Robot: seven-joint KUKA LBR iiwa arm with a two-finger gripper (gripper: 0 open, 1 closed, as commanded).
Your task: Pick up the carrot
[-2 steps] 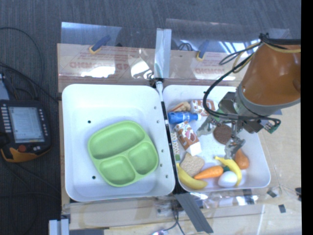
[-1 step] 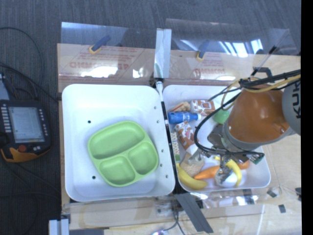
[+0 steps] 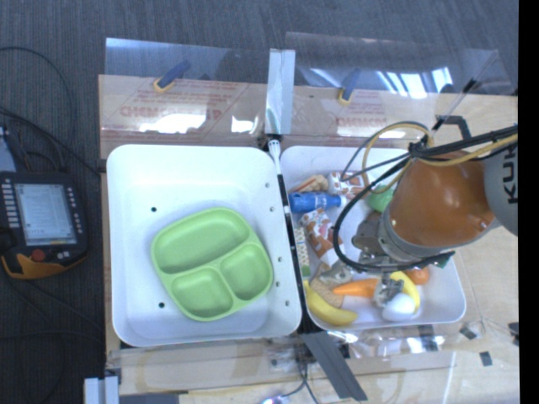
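We see right bin (image 3: 450, 305) crowded: banana (image 3: 330, 310), white egg-shaped thing (image 3: 401, 306), blue bottle (image 3: 314, 201) hem carrot (image 3: 357, 289). Left bin (image 3: 135, 225) roomy around 1 green tray (image 3: 212, 263).

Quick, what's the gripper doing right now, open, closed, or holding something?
Gripper: cannot be told; it sits over the orange carrot in the right white bin.

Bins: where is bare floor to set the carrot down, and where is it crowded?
Left bin: bare white all around the green tray, widest along its top and left walls. Right bin: crowded, with the carrot, banana, blue bottle and arm over it.
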